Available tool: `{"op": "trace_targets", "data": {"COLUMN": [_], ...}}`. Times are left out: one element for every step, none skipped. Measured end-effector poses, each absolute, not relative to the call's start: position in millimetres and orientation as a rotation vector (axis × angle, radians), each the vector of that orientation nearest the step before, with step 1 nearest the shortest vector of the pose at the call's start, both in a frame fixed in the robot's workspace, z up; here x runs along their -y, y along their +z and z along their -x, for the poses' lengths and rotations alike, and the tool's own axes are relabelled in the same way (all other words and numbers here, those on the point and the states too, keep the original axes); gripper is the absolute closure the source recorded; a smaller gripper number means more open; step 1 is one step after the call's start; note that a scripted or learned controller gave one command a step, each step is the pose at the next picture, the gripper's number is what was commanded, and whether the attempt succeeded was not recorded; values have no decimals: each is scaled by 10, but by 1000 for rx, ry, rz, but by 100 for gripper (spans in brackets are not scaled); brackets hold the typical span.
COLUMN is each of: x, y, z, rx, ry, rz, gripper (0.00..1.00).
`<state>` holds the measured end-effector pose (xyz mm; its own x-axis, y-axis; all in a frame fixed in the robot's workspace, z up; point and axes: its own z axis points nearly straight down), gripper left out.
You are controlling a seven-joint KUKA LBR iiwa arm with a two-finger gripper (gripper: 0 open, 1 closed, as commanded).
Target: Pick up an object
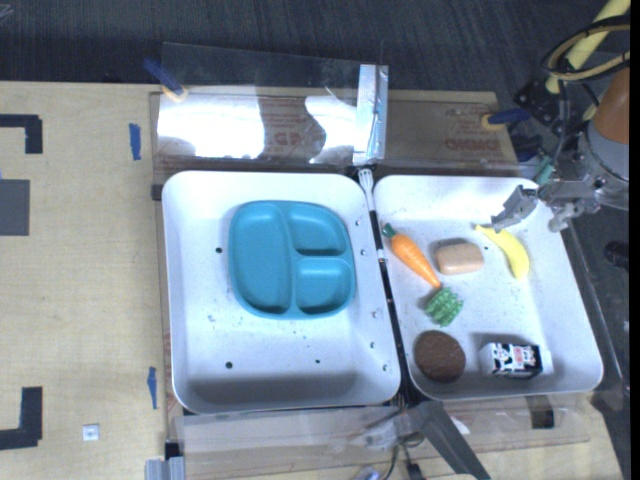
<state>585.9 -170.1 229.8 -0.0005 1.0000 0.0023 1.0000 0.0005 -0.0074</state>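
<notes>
One milk carton (pixel 515 358), cookie (pixel 440 355), broccoli (pixel 443 306), carrot (pixel 412 254), bread (pixel 460 258), banana (pixel 507 249); end effector (pixel 522 205) state unclear.

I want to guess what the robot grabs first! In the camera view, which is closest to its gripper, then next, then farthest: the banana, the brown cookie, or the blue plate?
From the gripper, at the right bin's upper right:
1. Banana, just below it.
2. Brown cookie, at the right bin's lower left.
3. Blue plate, across in the left bin.

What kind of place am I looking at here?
Probably a robot-testing lab bench: two shallow white bins, toy food such as a plastic orange carrot, and a grey robot gripper reaching in.
</notes>
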Motion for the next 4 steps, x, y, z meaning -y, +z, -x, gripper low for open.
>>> {"op": "trace_targets", "data": {"x": [2058,2079,2109,1837], "y": [984,879,947,857], "z": [-6402,-6142,-6130,-5855], "rx": [2270,2330,2332,2228], "ry": [-5,-24,-10,-2], "rz": [2166,2103,2105,2218], "gripper": [0,0,100,100]}}
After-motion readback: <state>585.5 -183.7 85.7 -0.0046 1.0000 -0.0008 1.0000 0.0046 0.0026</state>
